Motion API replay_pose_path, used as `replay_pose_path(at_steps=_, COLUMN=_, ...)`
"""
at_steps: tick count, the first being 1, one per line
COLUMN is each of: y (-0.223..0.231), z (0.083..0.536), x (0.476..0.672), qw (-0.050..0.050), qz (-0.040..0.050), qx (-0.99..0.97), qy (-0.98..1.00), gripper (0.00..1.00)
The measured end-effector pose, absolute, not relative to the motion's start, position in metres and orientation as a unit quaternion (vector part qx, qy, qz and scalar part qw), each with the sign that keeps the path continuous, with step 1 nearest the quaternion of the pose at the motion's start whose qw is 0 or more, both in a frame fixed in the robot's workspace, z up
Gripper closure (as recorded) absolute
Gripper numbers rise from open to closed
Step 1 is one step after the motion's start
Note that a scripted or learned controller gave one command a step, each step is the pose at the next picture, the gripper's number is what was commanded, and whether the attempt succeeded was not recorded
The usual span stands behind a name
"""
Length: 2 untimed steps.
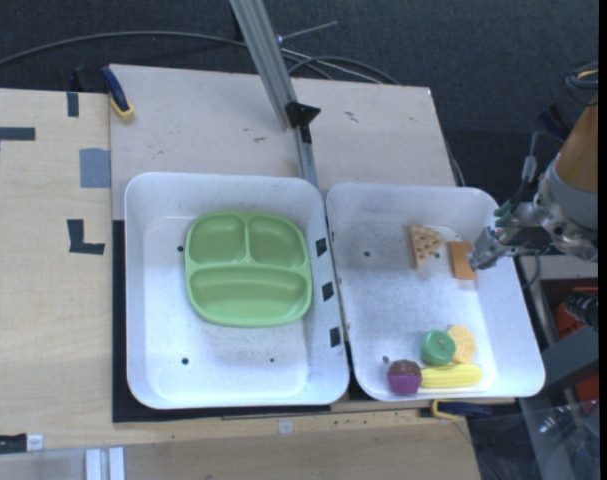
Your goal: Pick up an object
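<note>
Lower right of frame, right bin (503, 363): purple obj (404, 376), yellow obj (451, 375), green obj (438, 347) clustered. Mid right: orange block (461, 262) beside tan wedge (424, 245). Gripper (486, 249) just beside block; can't tell grip state. Left bin (143, 298): green divided plate (249, 269).

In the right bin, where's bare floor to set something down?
The right bin has bare floor through its left half and centre, between the wall it shares with the left bin and the cracker piece. It is crowded at the near right corner, around the green toy, and by the tool.
</note>
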State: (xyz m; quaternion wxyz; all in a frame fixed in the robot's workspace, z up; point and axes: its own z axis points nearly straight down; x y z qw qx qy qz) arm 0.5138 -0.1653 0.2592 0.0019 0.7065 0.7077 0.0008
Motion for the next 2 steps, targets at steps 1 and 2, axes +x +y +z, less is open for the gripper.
replay_pose_path(at_steps=1, y=-0.116, z=0.262, x=0.511, qw=-0.001, qz=0.0002, qx=0.705, qy=0.709, gripper=1.0)
replay_pose_path(at_steps=2, y=-0.052, z=0.256, x=0.516, qw=-0.001, qz=0.0002, qx=0.704, qy=0.71, gripper=1.0)
